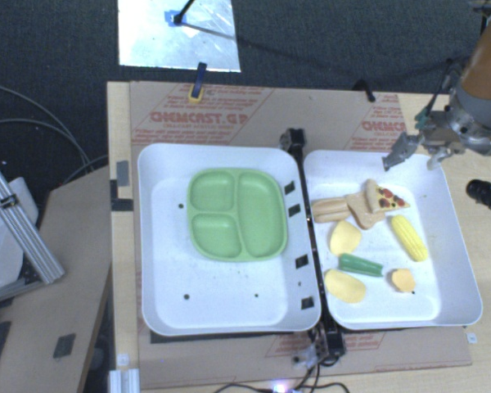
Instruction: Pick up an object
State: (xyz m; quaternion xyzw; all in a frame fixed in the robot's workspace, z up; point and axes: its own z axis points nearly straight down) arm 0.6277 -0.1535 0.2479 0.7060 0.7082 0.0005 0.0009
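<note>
- The gripper is hanging above the far edge of the right bin, its two fingers spread apart and holding nothing.
- Toy food is sitting in that bin: a pizza slice is lying against a tan bread roll.
- A corn cob is lying to the right of the pizza, well below the open fingers.
- A pale yellow chip is resting above a green pepper, with another yellow chip nearer me.
- A small orange piece is sitting near the corn's lower end.
- The left bin is carrying a green divided plate.
</note>
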